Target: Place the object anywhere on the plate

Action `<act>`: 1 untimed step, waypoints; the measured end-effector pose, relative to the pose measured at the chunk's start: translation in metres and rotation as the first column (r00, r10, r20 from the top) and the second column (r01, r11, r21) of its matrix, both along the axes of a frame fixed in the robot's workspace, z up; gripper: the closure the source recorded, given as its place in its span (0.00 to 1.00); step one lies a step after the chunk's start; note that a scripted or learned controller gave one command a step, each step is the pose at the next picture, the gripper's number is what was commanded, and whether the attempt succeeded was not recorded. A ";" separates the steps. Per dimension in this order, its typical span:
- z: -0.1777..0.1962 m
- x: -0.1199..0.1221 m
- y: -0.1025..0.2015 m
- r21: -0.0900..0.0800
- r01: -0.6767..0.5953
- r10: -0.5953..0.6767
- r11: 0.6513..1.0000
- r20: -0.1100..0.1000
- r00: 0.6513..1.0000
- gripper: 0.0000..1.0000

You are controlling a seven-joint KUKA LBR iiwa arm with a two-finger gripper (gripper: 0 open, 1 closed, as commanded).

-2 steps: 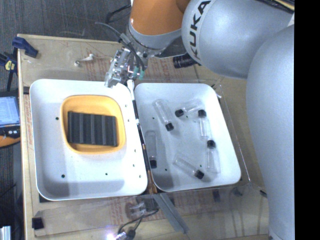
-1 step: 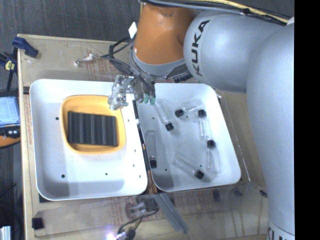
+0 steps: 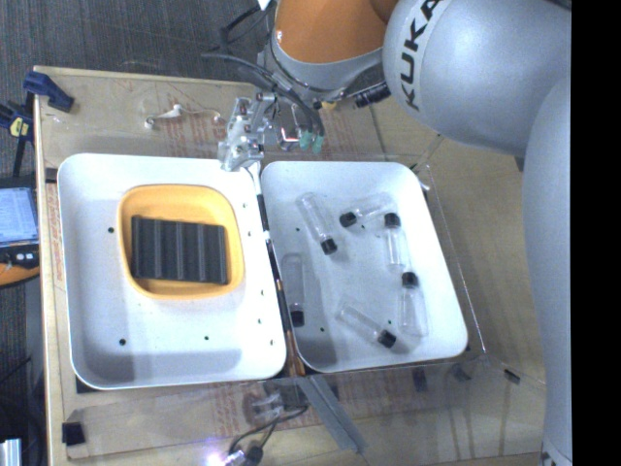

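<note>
A yellow plate lies in the left bin, and a dark ridged tray covers most of its middle. Several clear vials with black caps are scattered in the right bin: one near the back left, one at the back right, one toward the front. Another vial rests along that bin's left wall. My gripper hangs over the back edge where the two bins meet, above their rims. I see no vial in it.
The grey arm and its orange band fill the upper right of the view. Cables and small fittings hang beside the gripper. Bare wooden bench lies behind the left bin, with a blue clamp at its far left corner.
</note>
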State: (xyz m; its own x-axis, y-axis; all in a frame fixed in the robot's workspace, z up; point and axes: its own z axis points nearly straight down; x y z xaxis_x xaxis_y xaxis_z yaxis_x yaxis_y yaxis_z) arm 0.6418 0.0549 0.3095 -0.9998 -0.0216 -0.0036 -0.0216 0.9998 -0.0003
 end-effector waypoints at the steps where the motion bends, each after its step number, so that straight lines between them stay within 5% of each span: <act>1: 0.000 0.000 0.000 0.000 0.000 0.000 1.000 -0.001 1.000 0.00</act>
